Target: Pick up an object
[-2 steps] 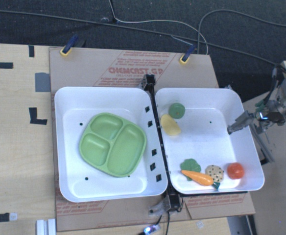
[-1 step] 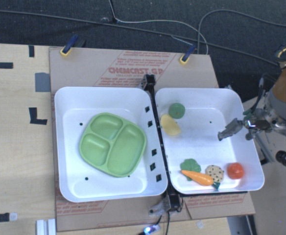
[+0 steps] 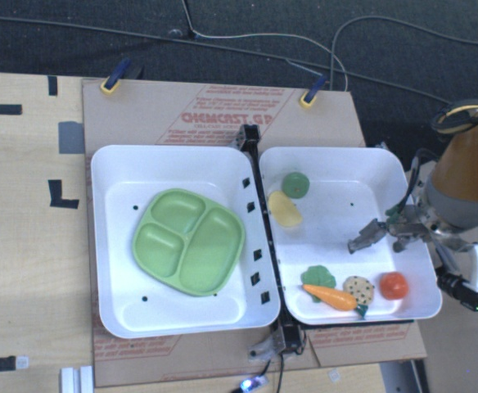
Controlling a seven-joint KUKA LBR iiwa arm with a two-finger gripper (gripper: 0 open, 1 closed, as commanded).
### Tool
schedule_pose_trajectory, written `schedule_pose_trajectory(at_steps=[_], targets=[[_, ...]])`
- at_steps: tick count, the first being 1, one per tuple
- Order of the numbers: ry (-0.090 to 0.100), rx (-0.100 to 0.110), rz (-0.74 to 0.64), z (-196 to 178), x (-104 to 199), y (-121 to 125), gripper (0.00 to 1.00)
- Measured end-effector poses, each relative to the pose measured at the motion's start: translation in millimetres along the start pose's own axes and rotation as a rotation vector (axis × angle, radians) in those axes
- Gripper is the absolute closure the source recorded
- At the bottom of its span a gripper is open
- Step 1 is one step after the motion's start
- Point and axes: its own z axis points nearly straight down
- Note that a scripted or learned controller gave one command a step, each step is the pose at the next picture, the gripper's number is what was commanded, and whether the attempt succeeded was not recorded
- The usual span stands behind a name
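The arm comes in from the right, its orange band (image 3: 460,166) sitting above the wrist at the edge of the right bin (image 3: 347,160), and the gripper (image 3: 368,239) hangs low over that bin's right half, pointing leftward toward the middle of the floor. One dark finger (image 3: 367,237) sticks out clearly, but from where I stand I cannot tell whether the fingers are spread or closed, and nothing shows between them. The loose objects all lie in the right bin. Up near its back left there is a green ball (image 3: 295,185), and just in front of it, touching or nearly so, a pale yellow piece (image 3: 285,210) close to the divider. Along the front wall sits a small cluster: a green broccoli-like piece (image 3: 318,277), an orange carrot (image 3: 331,297) lying slantwise just under it, a speckled tan cookie (image 3: 358,288) against the carrot's right end, and a red tomato (image 3: 394,285) a little apart to the right. The gripper is above and between these two groups, touching none of them. The left bin (image 3: 108,219) holds a green divided plate (image 3: 189,241), lying flat and turned at an angle, with three compartments. Both bins rest on a cardboard sheet (image 3: 223,109) held by yellow clamps (image 3: 114,78) at the back, on the pale wooden bench (image 3: 26,244).
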Motion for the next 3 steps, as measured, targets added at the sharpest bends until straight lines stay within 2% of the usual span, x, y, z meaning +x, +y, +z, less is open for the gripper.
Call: schedule_pose_trajectory(at_steps=[1,2,3], targets=[[-0.001,-0.001,-0.002,47,5,5,0.00],[-0.001,-0.005,-0.002,34,5,6,1.00],[-0.003,-0.012,-0.002,-19,11,16,1.00]])
